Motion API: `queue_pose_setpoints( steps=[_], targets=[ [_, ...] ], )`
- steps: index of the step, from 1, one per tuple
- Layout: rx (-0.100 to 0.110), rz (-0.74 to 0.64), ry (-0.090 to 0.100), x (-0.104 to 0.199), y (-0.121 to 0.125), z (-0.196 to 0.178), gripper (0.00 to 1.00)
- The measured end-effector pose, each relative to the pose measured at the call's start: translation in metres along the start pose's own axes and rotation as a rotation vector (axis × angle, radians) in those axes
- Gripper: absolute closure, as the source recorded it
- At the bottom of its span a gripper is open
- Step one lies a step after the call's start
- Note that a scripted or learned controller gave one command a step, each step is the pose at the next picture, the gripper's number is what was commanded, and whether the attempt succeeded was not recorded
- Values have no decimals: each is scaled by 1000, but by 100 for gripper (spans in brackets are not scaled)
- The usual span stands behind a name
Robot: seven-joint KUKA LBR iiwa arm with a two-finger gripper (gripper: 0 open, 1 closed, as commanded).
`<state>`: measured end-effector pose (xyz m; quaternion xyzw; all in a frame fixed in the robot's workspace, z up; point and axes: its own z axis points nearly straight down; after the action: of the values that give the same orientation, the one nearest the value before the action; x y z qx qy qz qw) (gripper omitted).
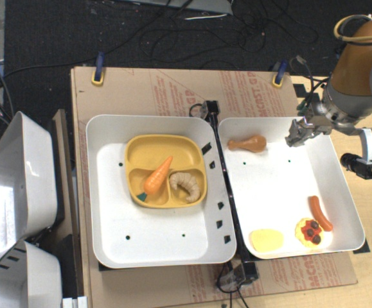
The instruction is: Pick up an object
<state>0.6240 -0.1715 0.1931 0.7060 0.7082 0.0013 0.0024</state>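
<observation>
The right bin [282,191] holds a brown chicken drumstick [248,144] near its far edge, a red sausage [320,212], a small pizza slice [310,231] and a flat yellow piece [266,239] near its front edge. In the left bin [115,236] a yellow divided plate [141,153] carries an orange carrot [158,175] and a pale shrimp [186,185]. My gripper [297,135] hangs over the far right corner of the right bin, to the right of the drumstick and apart from it. Nothing shows between its fingers.
The bins sit side by side on a cardboard sheet [173,88] held by yellow clamps [97,76] at the back. White containers [15,178] stand off the bench at the left. Cables lie on the dark floor behind.
</observation>
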Motion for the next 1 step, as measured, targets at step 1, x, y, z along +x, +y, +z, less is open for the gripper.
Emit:
queue_pose_setpoints(
  steps=[1],
  targets=[
    [0, -1, 0, 0, 1, -43, 100]
  ],
)
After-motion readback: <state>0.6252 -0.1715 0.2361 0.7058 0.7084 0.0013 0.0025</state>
